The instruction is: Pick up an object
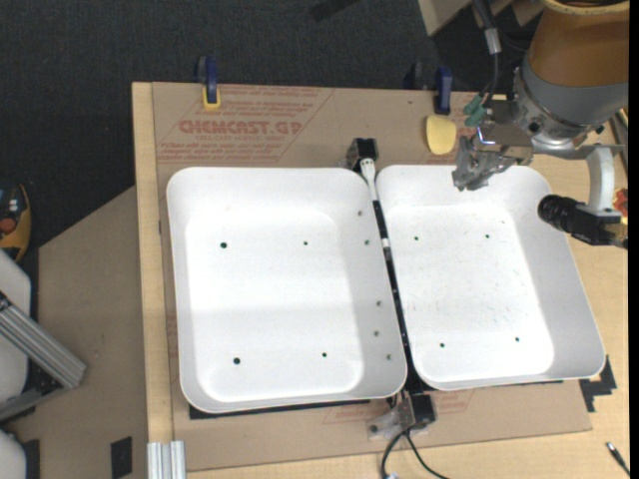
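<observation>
Judging by its rounded, matte look, I take the pale yellow object point(440, 134) for something light and soft, foam or rubber perhaps; I cannot confirm the material. I expect it to compress slightly and not slip much. I would take hold across its narrower width, at mid-height.

Location: the object rests on the cardboard-covered bench point(260, 118), beyond the far edge of the right bin point(559, 307), close to that bin's far left corner. It lies outside both bins, just below a blue clamp point(443, 90) on the bench's far edge.

The gripper point(475, 171) hangs over the far rim of the right bin, just to the right of the object and slightly nearer to me. They appear apart, not touching. I see nothing between the fingers; whether they stand open or closed I cannot tell.

The left bin point(200, 267) is well away.
</observation>
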Motion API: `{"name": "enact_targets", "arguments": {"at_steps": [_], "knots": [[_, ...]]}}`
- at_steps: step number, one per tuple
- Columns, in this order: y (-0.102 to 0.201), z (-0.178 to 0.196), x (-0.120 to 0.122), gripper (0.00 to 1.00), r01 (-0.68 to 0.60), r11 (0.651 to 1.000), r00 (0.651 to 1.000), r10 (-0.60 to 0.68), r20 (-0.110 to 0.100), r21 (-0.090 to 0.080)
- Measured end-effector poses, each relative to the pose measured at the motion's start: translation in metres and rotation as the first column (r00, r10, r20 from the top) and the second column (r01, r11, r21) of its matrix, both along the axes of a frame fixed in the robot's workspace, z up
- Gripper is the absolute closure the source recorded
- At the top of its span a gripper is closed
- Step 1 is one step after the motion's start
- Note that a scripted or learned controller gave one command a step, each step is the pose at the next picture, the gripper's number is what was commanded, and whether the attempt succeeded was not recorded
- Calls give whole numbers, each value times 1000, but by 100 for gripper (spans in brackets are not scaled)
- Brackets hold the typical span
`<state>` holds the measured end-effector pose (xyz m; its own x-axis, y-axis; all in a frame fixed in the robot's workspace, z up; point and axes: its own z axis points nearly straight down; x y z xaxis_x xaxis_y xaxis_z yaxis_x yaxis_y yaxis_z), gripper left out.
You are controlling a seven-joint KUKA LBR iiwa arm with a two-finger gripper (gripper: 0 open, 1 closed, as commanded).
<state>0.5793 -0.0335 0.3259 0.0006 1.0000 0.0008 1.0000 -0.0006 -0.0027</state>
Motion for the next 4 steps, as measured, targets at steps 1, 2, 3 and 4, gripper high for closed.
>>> {"name": "enact_targets", "arguments": {"at_steps": [1,2,3,4], "knots": [[8,-8,-2,100,-2,1000,1000,2,0,0],[-103,-1,-13,100,10,1000,1000,-10,6,-6],[-49,-97,-38,100,-4,1000,1000,4,-9,3],[12,54,35,100,-10,1000,1000,10,26,0]]}}
